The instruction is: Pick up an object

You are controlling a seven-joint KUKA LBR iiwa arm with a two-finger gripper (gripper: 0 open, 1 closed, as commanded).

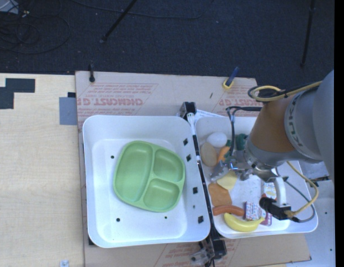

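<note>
White plastic bins sit side by side on the bench, and you can see why the arm [283, 132] has gone where it has: everything worth picking lies in the right bin [308, 222]. The left bin [99, 216] carries a green divided plate [149, 175] lying flat near its middle, well apart from the arm.

Look into the right bin and you find a loose heap along its left side. A white egg-like piece [217, 139] lies at the far end, a tan rounded piece [208, 153] just beside it, a pale yellow wedge [227, 181] and an orange-brown piece [219, 194] nearer, then a reddish sausage shape [227, 210], a small printed packet [252, 211] and a banana [242, 223] at the near edge. They touch or overlap, so any one of them may drag a neighbour if you lift it.

The arm reaches in from the right, its orange band and grey wrist bent down over the far half of the right bin. The gripper [234, 168] hangs low above the heap, close to the yellow wedge and the tan piece, with cables looping around the wrist. You cannot tell from this angle whether its tips are apart or together, nor whether they touch anything; nothing is visibly between them. I judge the pick is not yet made, and the wedge looks the likeliest target.
</note>
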